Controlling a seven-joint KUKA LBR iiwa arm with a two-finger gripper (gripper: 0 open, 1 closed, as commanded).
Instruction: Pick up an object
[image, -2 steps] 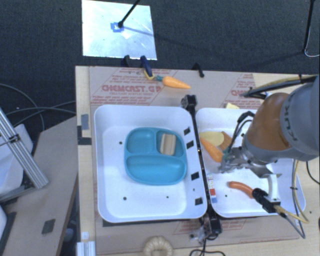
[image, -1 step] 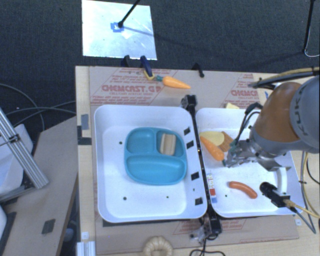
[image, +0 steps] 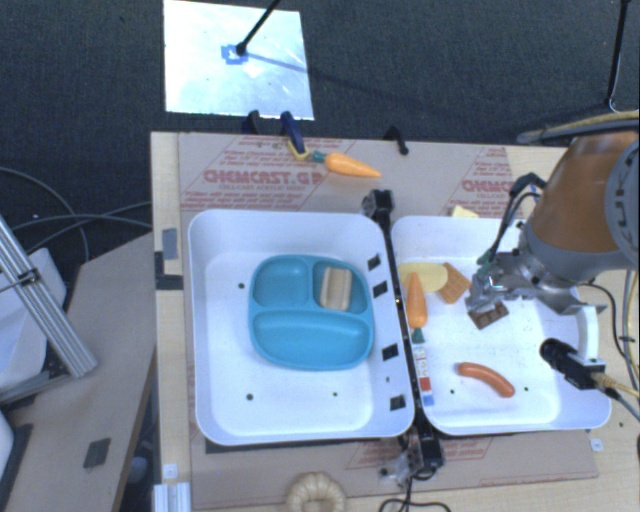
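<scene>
My gripper (image: 487, 300) hangs low over the middle of the right bin (image: 540, 405), below the grey wrist and orange band. A small dark brown piece (image: 489, 317) sits right at the gripper's tip; whether it is gripped or just lies on the bin floor cannot be made out. To its left lie a tan wedge (image: 455, 283), a pale yellow slice (image: 430, 274) and a small carrot (image: 415, 301) by the bin's left wall. A red-orange sausage (image: 487, 379) lies toward the front. A yellow bit (image: 463, 212) rests at the back rim.
The left bin (image: 230, 400) holds a blue divided plate (image: 290, 335) with a toast-like slice (image: 336, 289) in its upper right compartment. A second carrot (image: 347, 165) lies on the bench behind the bins. Black clips run along the seam between the bins.
</scene>
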